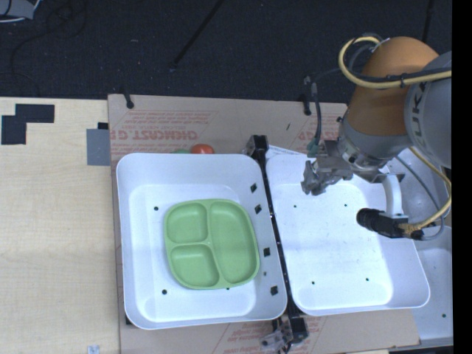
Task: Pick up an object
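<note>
Green plate (pixel 212 243) lay flat in left bin (pixel 140 190) | gripper (pixel 316 181) hovered over right bin's (pixel 383 286) far-left corner, well apart from plate | finger spread unclear, nothing seen held

I count two white bins on the bench (pixel 59 220): the left bin (pixel 140 183) at the centre-left of the frame and the right bin (pixel 332 242) at the centre-right. There is one green plate (pixel 212 243), lying in the left bin, and it has three compartments. I count one small red-orange object (pixel 201 150) just beyond the far rim of the left bin, partly hidden, with a sliver of green beside it that I cannot identify. I have one end effector (pixel 316 181), hanging at the upper part of the right bin. One cardboard sheet (pixel 221 120) lies beneath both bins.
</note>
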`<act>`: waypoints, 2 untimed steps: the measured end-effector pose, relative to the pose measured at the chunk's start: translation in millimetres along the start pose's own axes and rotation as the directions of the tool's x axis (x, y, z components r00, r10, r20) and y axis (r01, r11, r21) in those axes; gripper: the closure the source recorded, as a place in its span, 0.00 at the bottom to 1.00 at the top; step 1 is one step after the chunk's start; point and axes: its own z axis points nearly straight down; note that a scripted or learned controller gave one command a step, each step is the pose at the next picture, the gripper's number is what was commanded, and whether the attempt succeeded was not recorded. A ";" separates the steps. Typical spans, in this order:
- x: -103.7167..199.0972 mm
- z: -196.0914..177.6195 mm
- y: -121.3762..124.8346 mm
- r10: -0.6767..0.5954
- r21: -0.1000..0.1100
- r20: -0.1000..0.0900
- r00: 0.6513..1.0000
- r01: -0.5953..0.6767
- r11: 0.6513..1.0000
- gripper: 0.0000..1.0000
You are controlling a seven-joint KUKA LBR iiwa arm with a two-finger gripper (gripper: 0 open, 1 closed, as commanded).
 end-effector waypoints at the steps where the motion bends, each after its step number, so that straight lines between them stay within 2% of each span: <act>1: 43.4 8.6 13.5 0.000 -0.001 0.001 1.000 0.000 1.000 1.00; 2: 97.8 23.0 20.7 0.000 0.000 0.001 1.000 0.000 1.000 1.00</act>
